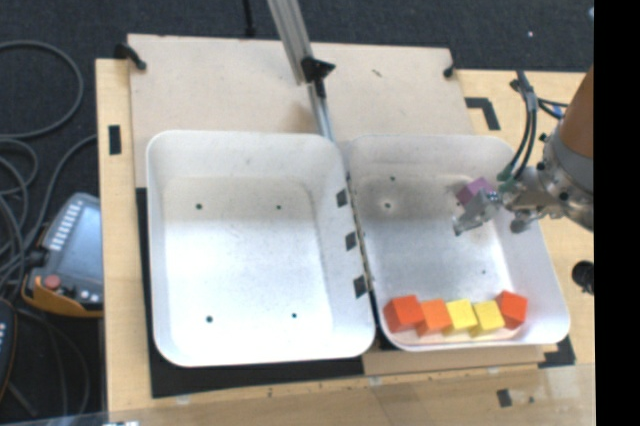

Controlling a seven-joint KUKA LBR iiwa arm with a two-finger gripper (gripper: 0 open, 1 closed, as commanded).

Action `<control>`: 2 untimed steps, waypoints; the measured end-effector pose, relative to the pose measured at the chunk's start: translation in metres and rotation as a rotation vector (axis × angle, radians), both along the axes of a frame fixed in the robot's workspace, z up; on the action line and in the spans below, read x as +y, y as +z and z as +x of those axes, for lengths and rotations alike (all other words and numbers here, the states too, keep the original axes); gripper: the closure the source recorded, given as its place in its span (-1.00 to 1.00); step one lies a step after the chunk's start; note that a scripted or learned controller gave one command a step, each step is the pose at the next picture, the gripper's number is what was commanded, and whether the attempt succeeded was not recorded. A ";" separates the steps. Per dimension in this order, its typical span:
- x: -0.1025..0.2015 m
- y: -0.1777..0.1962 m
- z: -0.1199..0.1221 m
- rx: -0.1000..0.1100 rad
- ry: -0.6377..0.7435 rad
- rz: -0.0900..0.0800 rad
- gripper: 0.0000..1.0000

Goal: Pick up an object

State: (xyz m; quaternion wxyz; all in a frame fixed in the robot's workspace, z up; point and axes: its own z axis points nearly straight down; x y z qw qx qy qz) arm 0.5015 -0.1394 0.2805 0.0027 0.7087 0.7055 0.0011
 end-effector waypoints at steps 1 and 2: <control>-0.051 -0.165 0.031 0.010 0.003 0.001 -1.00; -0.067 -0.184 0.101 0.000 0.008 -0.001 -1.00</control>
